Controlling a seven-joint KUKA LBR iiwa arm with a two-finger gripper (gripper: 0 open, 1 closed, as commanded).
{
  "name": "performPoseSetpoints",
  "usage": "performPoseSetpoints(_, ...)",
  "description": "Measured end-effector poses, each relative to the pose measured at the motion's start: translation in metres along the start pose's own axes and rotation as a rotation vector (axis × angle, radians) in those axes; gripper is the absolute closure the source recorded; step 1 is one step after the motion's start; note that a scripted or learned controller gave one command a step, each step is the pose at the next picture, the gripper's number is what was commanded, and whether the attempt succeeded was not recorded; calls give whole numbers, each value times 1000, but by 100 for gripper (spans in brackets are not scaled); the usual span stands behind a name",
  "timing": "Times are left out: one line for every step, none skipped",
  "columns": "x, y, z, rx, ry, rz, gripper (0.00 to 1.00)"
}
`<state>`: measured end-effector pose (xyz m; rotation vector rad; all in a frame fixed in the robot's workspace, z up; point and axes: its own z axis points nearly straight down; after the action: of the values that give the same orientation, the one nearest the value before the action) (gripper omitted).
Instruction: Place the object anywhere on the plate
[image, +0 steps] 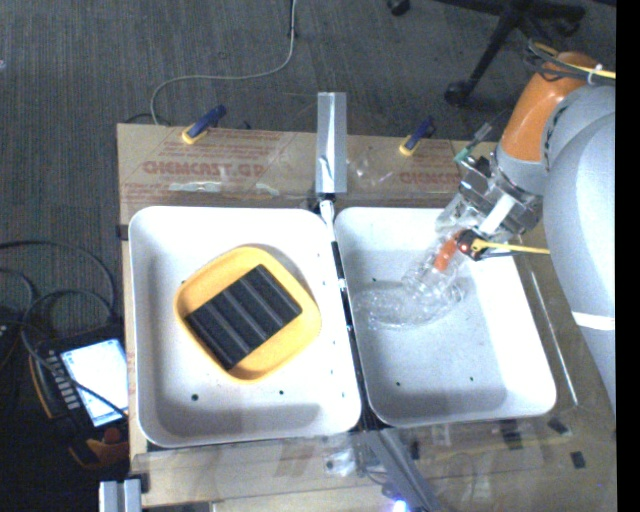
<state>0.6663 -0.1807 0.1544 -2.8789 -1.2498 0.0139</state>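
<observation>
Plate (250, 312) first: a yellow, rounded-square dish with a black ribbed panel on top, lying flat in the left bin (170, 400). Beyond the divider, in the right bin (480, 390), lies a clear, crinkled plastic object (415, 297), glassy and hard to outline. The claw (452, 250) hangs over that object's far edge, seemingly touching it; whether it is spread or pinching cannot be told. The object lies well apart from the plate.

Two bins sitting side by side: plate (249, 312) lying in left bin (160, 240); gripper (440, 268) hanging over right bin (500, 390), w/ clear object (405, 305) lying just below it.
</observation>
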Motion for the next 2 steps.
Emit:
performPoseSetpoints(-5,-44,-98,-3,4,-23,100)
performPoseSetpoints(22,-122,-27,0,3,252,100)
